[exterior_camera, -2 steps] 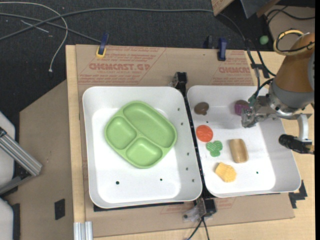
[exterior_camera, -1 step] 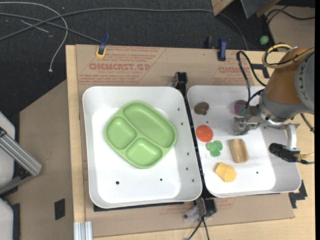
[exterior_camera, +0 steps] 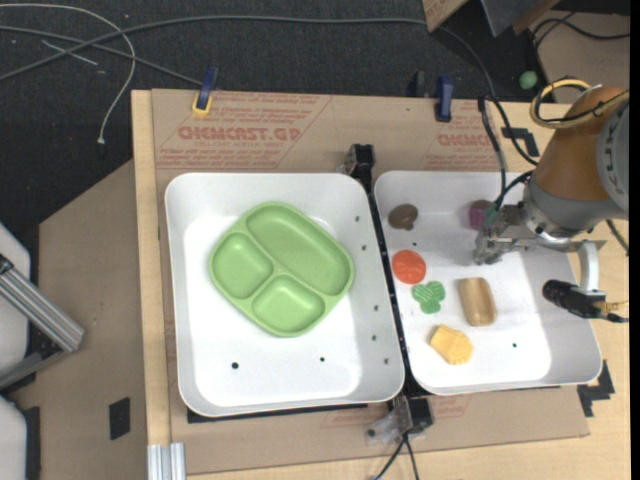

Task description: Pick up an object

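Gripper: the gripper [exterior_camera: 487, 250] is down in the right bin [exterior_camera: 560, 363], beside a purple item [exterior_camera: 481, 212]; finger state can't be told.
Targets: right bin carries a brown lump [exterior_camera: 403, 215], red-orange piece [exterior_camera: 408, 266], green piece [exterior_camera: 429, 296], tan loaf [exterior_camera: 477, 301], yellow piece [exterior_camera: 451, 345].
Left bin: the left bin [exterior_camera: 200, 358] bears a green divided plate [exterior_camera: 282, 268].
Writing: the cardboard sheet [exterior_camera: 300, 118] on the tabletop reads, in red, something like "CHEMCAST GP".
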Available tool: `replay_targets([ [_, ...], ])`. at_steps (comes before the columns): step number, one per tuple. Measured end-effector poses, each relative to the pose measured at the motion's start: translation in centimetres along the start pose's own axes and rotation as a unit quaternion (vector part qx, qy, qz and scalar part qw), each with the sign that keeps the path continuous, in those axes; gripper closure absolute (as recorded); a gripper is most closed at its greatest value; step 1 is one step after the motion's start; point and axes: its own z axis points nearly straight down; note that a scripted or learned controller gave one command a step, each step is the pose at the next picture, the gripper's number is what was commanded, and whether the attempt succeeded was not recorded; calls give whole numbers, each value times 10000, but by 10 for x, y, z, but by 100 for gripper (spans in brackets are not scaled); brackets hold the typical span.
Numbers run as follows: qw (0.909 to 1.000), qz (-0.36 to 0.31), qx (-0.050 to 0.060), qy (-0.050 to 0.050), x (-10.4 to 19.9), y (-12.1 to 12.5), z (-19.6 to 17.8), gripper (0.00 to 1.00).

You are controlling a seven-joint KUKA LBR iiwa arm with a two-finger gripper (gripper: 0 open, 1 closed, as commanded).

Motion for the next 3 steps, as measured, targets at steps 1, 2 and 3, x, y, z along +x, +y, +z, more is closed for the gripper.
replay_targets([
  [1, 10000, -6, -28, -16, -4, 8, -47, 100],
  [2, 10000, -7, -28, -15, -6, 7, -91, 100],
  [3, 10000, -8, -30, -16, -7, 4, -136, 100],
])
